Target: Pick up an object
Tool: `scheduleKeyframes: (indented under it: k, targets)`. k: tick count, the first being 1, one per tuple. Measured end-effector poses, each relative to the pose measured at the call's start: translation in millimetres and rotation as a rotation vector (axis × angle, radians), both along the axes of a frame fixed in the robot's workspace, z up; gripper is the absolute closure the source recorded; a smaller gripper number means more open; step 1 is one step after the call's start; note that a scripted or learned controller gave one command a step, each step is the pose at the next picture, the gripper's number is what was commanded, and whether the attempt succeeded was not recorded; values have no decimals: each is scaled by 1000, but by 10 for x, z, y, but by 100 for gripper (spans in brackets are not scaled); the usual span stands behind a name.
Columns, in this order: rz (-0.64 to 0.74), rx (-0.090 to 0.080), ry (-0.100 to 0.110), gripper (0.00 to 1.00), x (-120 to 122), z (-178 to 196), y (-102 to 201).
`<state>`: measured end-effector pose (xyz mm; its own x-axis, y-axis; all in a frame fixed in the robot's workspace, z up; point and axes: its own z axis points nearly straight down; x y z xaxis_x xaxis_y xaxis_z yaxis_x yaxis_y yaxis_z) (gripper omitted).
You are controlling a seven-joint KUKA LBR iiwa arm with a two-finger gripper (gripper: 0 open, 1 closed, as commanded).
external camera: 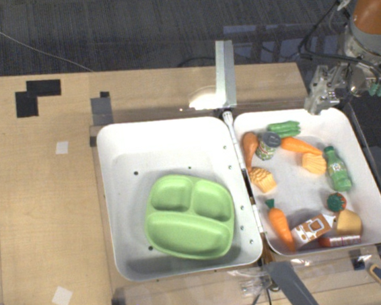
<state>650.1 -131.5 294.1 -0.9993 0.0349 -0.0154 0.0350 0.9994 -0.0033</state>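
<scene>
The right white bin [363, 157] holds several toy foods: a green vegetable [284, 129], a small can [267, 146], an orange carrot [301, 146], a green bottle [337, 168], a yellow pastry piece [264, 178], a second carrot [279, 224] and a brown carton [313, 229]. My gripper [324, 99] hangs above the bin's back right rim, open with nothing between its fingers. It is behind the green vegetable and well above the objects.
The left white bin [123, 189] holds a green divided plate [190, 216]. A metal post [226, 77] stands behind the seam between the bins. The arm's orange band [373, 7] is at the top right. Wooden bench surface lies to the left.
</scene>
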Motion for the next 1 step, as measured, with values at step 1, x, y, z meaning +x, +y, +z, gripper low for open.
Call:
scheduleKeyframes:
  k: [1]
  targets:
    - [300,-3,4,100,70,-134,-521]
